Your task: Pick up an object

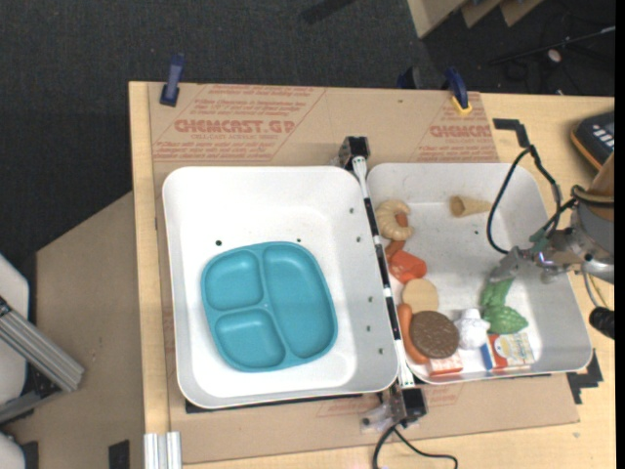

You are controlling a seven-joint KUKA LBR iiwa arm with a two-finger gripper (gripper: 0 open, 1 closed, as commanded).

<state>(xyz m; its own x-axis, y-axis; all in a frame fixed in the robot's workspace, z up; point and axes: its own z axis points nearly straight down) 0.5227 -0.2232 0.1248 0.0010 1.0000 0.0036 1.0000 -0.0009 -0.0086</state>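
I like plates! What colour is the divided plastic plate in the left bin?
Teal blue divided plastic plate, seen clearly in the camera view.
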